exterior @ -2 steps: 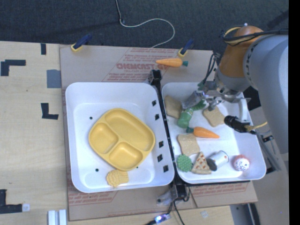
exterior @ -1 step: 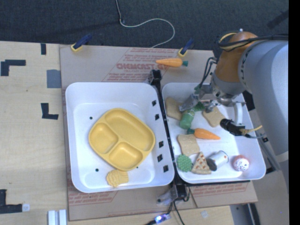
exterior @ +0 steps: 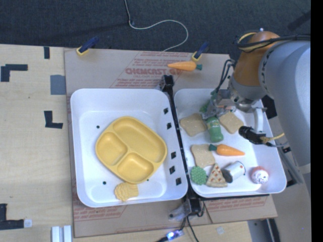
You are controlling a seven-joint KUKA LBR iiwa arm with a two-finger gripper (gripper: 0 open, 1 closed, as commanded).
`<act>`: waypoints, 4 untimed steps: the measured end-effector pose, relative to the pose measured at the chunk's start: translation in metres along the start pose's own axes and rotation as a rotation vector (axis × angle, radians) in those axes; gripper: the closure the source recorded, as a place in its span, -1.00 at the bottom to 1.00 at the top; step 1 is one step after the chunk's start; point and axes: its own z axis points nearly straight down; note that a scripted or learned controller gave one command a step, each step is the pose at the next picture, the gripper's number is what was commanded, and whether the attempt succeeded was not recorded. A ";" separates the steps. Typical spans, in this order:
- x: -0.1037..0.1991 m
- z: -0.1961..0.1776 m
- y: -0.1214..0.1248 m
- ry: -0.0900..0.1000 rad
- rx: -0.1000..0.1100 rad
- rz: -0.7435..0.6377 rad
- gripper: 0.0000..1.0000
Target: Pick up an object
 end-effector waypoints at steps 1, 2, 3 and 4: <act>0.000 -0.054 0.005 0.003 -0.002 0.002 1.00; 0.001 -0.098 0.001 0.003 -0.002 0.002 1.00; 0.002 -0.128 0.002 0.003 -0.001 0.002 1.00; 0.041 -0.136 -0.024 0.005 0.002 -0.001 1.00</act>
